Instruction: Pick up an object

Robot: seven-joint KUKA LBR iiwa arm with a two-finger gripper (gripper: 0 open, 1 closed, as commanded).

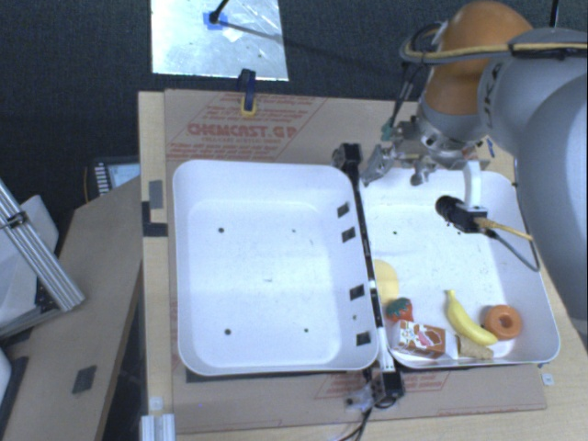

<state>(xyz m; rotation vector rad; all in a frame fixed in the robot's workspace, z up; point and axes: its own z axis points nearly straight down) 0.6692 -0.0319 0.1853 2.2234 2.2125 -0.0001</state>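
My gripper [395, 170] hangs over the far end of the right bin [514, 246], near its back left corner. Its two fingers stand apart, open, with nothing between them. The objects lie well away from it, at the near end of that bin: a pale yellow round piece [386, 278], a small red item [398, 310], a red and white carton [421, 338], a yellow banana [462, 316] and an orange ring [502, 321]. A tan piece [475, 347] peeks out under the banana.
The left bin [193, 246] sits beside the right one, with a black clipped divider [360, 246] along their shared edge. Cardboard [248, 127] underlies both bins. A shiny sheet [219, 26] lies at the back. The arm's bulk [542, 136] overhangs the right bin's far right side.
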